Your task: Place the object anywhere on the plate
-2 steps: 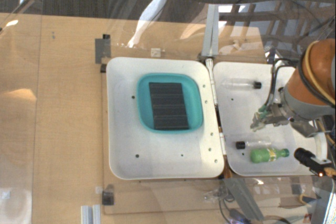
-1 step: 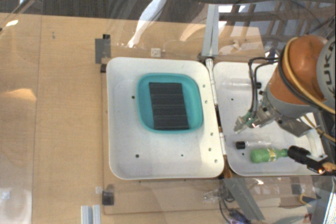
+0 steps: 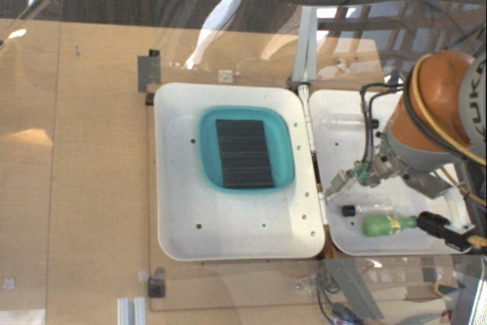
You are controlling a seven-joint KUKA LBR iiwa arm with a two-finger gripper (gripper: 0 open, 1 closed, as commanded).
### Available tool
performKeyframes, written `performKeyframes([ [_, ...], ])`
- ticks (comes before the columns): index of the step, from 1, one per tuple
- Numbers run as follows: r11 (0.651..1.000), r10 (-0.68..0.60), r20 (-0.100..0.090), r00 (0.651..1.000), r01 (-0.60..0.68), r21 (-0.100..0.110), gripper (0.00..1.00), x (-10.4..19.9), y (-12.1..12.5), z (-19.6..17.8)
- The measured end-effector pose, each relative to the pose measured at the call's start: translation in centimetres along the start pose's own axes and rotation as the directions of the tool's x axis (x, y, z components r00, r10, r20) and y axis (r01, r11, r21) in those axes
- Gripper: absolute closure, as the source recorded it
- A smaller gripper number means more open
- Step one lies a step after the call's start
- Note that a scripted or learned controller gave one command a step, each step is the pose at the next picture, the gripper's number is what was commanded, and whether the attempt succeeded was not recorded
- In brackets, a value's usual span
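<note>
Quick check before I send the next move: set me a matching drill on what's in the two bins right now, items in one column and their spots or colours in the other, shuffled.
Items:
1. plate
2. dark ridged mat
3. bottle
4. gripper

Descriptions:
A. green, lying on its side in the right bin
B. teal, sitting in the left bin
C. hanging over the right bin near its left wall, above the bottle in the view
D. black, lying on the plate

Pairs: 1-B, 2-D, 3-A, 4-C
</note>
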State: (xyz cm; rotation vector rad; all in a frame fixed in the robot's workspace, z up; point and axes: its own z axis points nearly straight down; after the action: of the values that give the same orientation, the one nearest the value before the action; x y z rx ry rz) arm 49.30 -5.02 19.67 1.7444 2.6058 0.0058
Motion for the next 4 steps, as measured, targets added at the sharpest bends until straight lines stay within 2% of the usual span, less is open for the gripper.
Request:
performKeyframes([
  [1,1.000,-0.004,0.002,1.000,0.004,-0.006,1.00,0.0,0.3,-1.1],
  [2,1.000,-0.003,0.002,1.000,0.003,-0.005,0.00,0.0,0.3,-1.1],
  [3,1.000,-0.007,0.004,1.000,0.007,-0.010,1.00,0.0,0.5,-2.1],
  [4,0.954,-0.299,-0.002,0.954,0.299,0.001,1.00,4.0,3.1,1.2],
])
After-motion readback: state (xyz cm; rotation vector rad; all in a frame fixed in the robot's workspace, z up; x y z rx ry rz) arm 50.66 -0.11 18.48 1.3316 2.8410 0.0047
